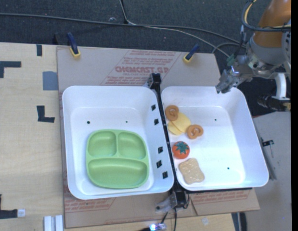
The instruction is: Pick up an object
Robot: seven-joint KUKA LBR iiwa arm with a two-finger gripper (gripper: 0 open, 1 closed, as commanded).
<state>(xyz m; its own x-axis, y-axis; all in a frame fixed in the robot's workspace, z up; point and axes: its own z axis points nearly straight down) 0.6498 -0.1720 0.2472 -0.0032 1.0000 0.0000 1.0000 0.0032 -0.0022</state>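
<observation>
Leftmost, a green tray (117, 159) lies in the left bin (76, 100). Along the right bin's (245, 129) left side sit two pretzels (172, 112) (194, 131), yellow slices (179, 123) between them, a tomato (181, 149) and a toast (191, 171) nearest the camera. Above that bin's far right corner hangs the gripper (225, 86); whether it is open or closed, I cannot tell.

Grey arm (264, 47), orange band (276, 8), looped black cables, dark metallic end effector (226, 83)
</observation>
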